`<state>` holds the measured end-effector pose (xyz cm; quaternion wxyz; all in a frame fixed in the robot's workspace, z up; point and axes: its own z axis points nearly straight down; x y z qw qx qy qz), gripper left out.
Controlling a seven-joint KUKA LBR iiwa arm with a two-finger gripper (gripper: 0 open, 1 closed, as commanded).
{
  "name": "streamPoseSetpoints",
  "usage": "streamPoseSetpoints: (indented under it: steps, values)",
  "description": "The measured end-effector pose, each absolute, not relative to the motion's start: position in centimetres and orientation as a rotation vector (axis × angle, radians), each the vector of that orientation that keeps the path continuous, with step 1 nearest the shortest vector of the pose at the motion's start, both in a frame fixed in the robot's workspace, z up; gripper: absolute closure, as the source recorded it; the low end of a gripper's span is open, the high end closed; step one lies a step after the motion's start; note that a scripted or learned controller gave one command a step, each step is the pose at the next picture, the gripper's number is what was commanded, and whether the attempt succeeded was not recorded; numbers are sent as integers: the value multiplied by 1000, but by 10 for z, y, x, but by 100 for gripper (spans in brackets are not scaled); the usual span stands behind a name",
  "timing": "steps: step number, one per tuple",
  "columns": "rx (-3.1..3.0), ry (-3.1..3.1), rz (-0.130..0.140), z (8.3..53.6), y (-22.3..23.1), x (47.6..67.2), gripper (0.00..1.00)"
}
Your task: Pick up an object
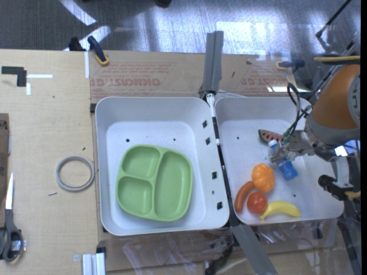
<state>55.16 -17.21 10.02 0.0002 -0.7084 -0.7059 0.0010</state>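
Blue block [288,170] sat in the right bin [241,116] under the claw [279,153]; I couldn't tell if the claw gripped it.

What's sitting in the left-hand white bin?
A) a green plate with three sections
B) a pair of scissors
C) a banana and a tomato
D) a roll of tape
A: the green divided plate lies alone in the left bin, while the fruit sits in the right bin.

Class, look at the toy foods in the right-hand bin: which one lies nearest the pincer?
The watermelon slice: it lies beside the pincer, at the bin's far side. The pumpkin, tomato and banana sit lower, farther off.
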Motion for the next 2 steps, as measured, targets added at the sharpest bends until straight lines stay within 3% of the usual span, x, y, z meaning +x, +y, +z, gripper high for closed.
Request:
streamPoseSetpoints:
  steps: [1, 2]
  values:
    - [-2218, -2225, 2, 92, -144, 626, 100]
    - [-2219, -2225, 3, 191, -52, 639, 100]
